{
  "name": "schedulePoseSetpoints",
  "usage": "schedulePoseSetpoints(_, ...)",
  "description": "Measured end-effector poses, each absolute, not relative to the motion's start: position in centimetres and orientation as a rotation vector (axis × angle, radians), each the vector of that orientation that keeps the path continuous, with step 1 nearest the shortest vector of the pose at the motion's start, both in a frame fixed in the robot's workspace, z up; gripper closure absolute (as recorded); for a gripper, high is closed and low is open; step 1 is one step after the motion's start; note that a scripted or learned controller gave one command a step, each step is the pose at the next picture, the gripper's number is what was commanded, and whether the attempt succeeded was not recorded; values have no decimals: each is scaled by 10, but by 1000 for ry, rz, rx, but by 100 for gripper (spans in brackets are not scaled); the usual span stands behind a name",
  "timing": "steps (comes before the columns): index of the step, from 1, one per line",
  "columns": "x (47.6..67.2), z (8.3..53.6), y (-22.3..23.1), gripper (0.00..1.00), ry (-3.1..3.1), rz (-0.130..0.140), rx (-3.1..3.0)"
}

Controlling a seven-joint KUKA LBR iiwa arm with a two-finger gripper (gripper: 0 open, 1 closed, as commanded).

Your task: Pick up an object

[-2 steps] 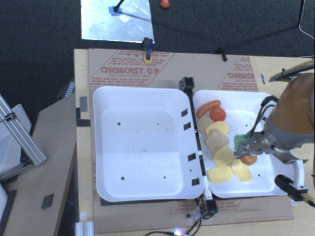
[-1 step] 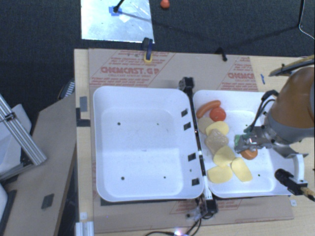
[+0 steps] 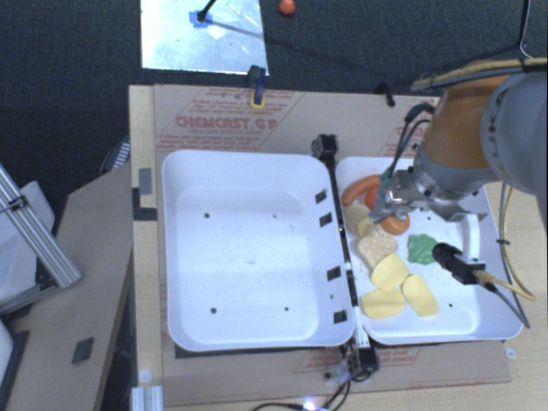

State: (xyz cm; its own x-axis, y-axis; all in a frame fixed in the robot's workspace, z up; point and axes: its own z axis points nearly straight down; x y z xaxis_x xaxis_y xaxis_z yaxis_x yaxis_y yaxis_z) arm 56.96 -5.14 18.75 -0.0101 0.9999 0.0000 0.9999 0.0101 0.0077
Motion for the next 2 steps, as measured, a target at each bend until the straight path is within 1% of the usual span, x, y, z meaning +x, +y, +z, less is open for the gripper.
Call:
schedulePoseSetpoints(1, 503, 184, -69, 100, 2223, -2, 2223)
schedulePoseSetpoints(2, 493, 184, -63, 100, 2223, 1, 2221)
